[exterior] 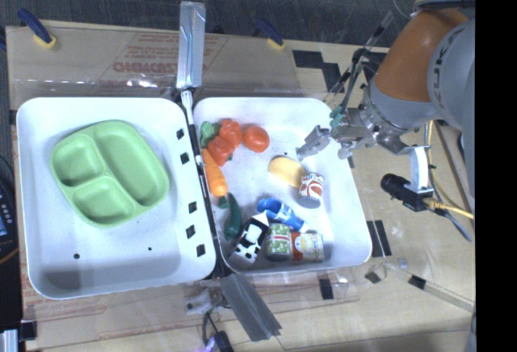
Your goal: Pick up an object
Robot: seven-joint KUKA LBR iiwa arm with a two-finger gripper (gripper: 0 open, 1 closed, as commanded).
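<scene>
The tool [317,142] is hanging over the upper right part of the right bin [355,217], reaching in from the right of the frame. Its fingers are pointing down and to the left, and nothing is showing between them; they are looking slightly parted, though the view is too coarse here to be sure how far.

Just below and to the left of the fingertips, a yellow lemon [284,171] is lying on the bin floor, and it is probably the nearest candidate to pick. It is roundish, so no long axis is mattering much. Touching or just beside it on the lower right, a small can [311,188] is standing, which is crowding that side of the lemon.

Farther left, a tomato [256,138] and a cluster of red pieces are sitting near the bin's upper left, with a carrot [214,178] running along the left wall. Along the bottom edge, a blue item [279,211], a black-and-white cow toy [253,239] and two more cans [295,245] are bunching together.

In the left bin [32,261], well apart, a green tray [109,171] is resting. Both bins are sitting on the table [420,318].

The coming move is turning on a short drop down and to the left onto the lemon.
</scene>
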